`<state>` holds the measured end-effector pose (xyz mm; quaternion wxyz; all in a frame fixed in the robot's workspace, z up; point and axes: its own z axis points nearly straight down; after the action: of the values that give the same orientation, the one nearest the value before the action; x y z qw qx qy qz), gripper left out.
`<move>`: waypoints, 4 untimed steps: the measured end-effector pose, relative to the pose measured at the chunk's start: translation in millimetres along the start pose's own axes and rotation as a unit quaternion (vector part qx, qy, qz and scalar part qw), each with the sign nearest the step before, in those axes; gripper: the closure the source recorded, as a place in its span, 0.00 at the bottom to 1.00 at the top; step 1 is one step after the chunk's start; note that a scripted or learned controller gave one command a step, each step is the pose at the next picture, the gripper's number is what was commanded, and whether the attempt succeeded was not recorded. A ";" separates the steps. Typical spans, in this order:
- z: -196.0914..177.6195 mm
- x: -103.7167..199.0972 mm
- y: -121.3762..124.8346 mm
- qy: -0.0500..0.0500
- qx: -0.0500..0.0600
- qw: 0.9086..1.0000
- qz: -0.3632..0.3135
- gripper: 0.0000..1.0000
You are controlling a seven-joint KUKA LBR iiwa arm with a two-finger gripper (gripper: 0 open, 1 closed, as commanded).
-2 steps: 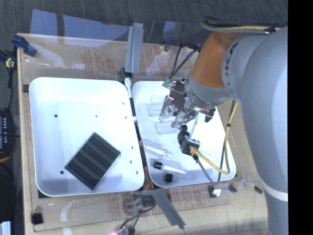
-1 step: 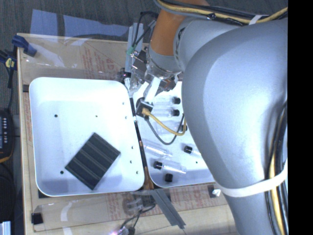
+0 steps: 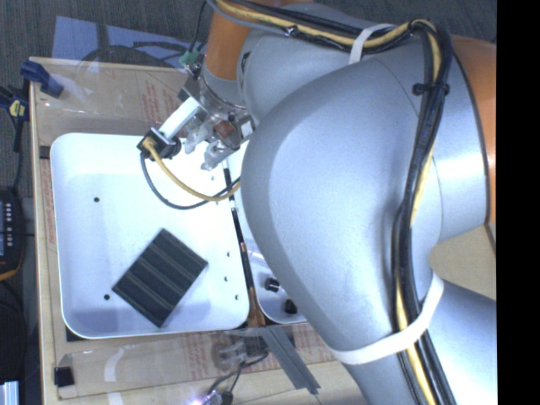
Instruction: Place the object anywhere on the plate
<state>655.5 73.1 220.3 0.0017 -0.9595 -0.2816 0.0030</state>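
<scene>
A dark, ribbed rectangular plate (image 3: 160, 277) lies flat and turned at an angle in the near part of the left white bin (image 3: 76, 226). My gripper (image 3: 211, 146) hangs over that bin's far right corner, well above and beyond the plate and apart from it. A yellow and black cable (image 3: 173, 194) loops down from the wrist over the bin floor. I cannot make out any object at the gripper. My grey arm (image 3: 363, 192) covers nearly all of the right bin (image 3: 274, 306), so whatever lies in there is hidden.
A dark divider edge (image 3: 240, 243) runs between the two bins. The bench rim (image 3: 126, 87) of pale wood lies behind the left bin. A metal bracket (image 3: 283, 357) sticks out at the front edge. Bare white floor surrounds the plate in the left bin.
</scene>
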 end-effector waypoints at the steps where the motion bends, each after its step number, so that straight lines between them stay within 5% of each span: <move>1: 111.4 -19.5 -76.9 -0.002 0.001 1.000 0.007 1.00; 2: 57.2 29.8 -75.5 0.001 -0.001 0.996 0.086 1.00; 3: -138.7 28.2 -153.8 0.002 -0.001 0.998 0.066 1.00; 4: -221.1 -14.3 -162.1 0.001 0.000 1.000 -0.025 1.00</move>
<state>557.3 201.4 442.2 0.0016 -0.9521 -0.3059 0.0019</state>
